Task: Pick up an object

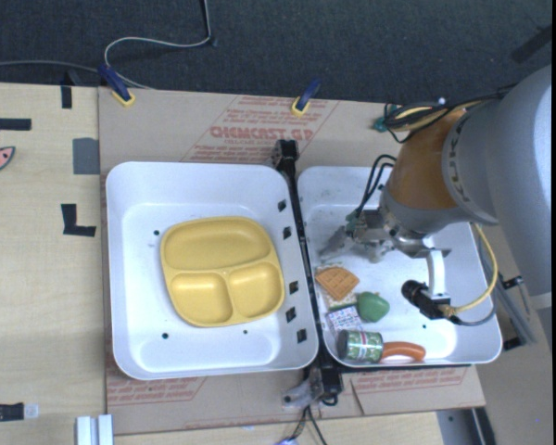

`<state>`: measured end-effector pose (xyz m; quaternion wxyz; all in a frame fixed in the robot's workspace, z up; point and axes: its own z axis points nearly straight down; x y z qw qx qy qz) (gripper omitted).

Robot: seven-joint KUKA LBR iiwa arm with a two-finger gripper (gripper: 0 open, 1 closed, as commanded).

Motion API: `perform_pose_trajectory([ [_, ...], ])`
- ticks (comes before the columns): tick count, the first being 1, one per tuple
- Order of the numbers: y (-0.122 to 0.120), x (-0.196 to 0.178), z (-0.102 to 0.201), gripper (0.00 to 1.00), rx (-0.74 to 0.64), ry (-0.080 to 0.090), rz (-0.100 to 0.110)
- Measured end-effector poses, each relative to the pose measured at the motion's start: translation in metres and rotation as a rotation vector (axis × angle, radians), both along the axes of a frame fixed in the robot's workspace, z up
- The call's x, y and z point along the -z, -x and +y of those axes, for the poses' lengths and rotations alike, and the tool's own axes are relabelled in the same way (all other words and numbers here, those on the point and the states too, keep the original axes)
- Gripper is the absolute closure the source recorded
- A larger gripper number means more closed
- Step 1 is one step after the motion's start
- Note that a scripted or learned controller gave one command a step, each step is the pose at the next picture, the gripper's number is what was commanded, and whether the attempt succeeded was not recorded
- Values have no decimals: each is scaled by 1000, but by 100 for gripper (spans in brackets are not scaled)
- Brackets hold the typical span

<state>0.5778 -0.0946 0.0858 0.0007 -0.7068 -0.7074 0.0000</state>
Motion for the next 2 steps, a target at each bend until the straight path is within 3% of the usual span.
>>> perform_pose_trajectory([
  [1, 85, 0, -17, 0, 2, 2, -3],
  [2, 92, -1, -2, 0, 2, 5, -8],
])
